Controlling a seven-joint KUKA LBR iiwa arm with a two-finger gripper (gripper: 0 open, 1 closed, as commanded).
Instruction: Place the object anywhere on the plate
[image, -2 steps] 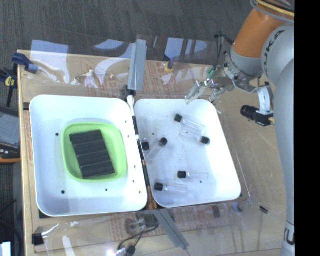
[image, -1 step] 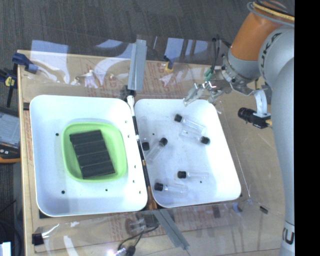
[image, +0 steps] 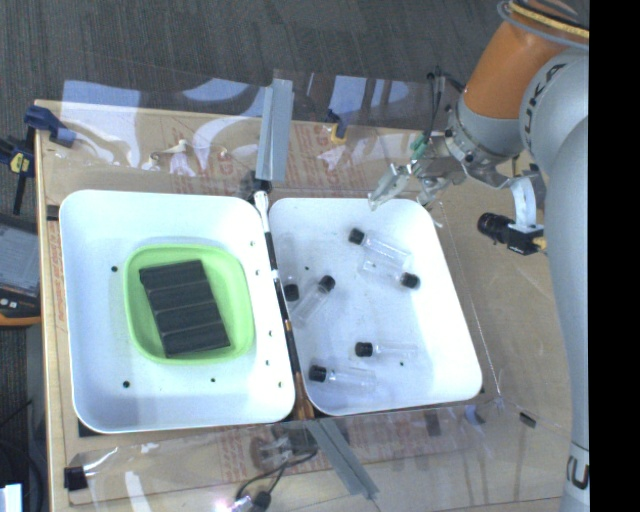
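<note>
The grey arm (image: 560, 150) with its orange band enters from the right side and bends over the far right corner of the bench. On the bench (image: 500, 300) there are two shallow white bins side by side. The left bin (image: 90, 380) holds one green plate (image: 135, 290), square with round corners, and on this plate lies one dark ribbed block (image: 184, 307), a little turned.

The right bin (image: 440, 360) holds five small clear vials with black caps. One vial (image: 372, 241) lies near the far edge, a second vial (image: 395, 275) just beside it toward the right, a third vial (image: 318, 293) near the middle left, a fourth vial (image: 385, 351) lower in the middle, and a fifth vial (image: 338, 376) near the front edge. One small black cap (image: 290, 292) lies close to the left wall; if a vial body is attached to it, I cannot tell. All vials lie flat in the right bin, none on the plate.

The gripper (image: 408, 186) hangs above the far rim of the right bin. Its two thin fingers (image: 385, 190) stand apart, and nothing is between them.
</note>
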